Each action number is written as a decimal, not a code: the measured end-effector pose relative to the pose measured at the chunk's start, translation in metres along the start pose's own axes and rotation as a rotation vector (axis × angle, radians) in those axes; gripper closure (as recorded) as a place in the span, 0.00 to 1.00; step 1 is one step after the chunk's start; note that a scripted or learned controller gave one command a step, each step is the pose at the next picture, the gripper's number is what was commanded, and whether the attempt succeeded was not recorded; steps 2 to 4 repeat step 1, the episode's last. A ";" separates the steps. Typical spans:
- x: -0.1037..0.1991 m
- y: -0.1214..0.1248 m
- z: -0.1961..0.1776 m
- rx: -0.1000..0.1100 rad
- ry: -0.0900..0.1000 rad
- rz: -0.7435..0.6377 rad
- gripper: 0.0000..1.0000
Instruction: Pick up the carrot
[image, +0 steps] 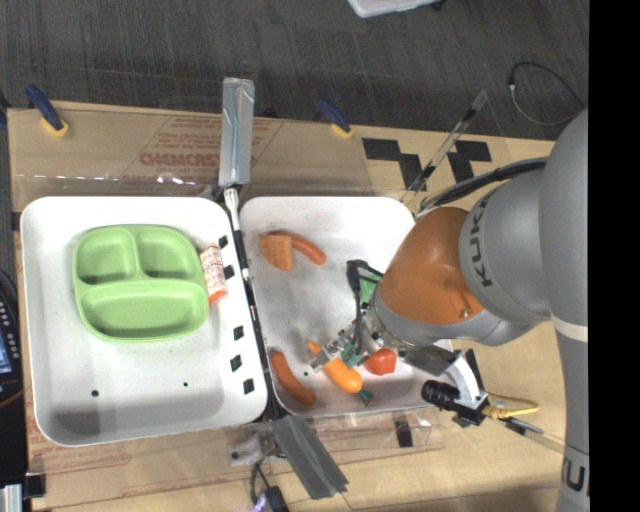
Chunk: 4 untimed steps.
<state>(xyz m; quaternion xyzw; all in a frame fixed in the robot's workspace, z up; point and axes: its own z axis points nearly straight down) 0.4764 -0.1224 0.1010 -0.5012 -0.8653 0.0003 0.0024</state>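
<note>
One carrot (345, 376) sits in the right bin (330, 215) near its 6 o'clock wall, orange with a green end. The gripper (349, 347) hovers right at the carrot's 12 o'clock; can't tell how the jaws are set. At the carrot's 3 o'clock there's one tomato (380, 361), just beside it. Two sausages: one (290, 379) at the carrot's 9 o'clock, one (302, 249) up around 11. One green tray (140, 281) in the left bin (60, 400). The arm (450, 275) comes in from 3 o'clock, bent down over the right bin.

Even overhead light, soft shadows, mild blur, sharp centre
</note>
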 end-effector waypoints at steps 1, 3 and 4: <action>-0.049 0.060 -0.098 -0.003 -0.006 -0.252 1.00; -0.049 0.060 -0.098 -0.003 -0.006 -0.252 1.00; -0.049 0.060 -0.098 -0.003 -0.006 -0.252 1.00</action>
